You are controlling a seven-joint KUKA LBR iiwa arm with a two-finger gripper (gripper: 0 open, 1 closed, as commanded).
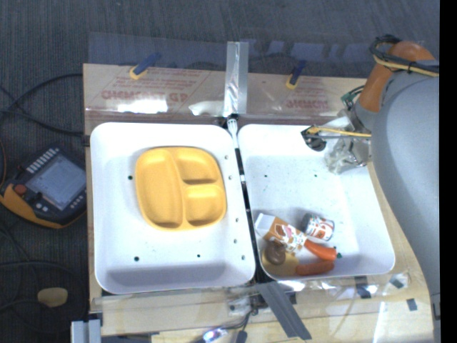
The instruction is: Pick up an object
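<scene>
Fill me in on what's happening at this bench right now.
A grey robot arm reaches in from the right, with its gripper over the far right corner of the right bin, well apart from the objects. A small pile sits at that bin's near edge: a carrot, a small can, a printed packet and a brown round item. The left bin holds a yellow divided tray. Nothing looks picked up yet.

Place: robot lab.
Signs: teach pendant [44, 186] lay on grey carpet [43, 41]; cables [28, 98] trailed beside the bench [178, 91].
</scene>
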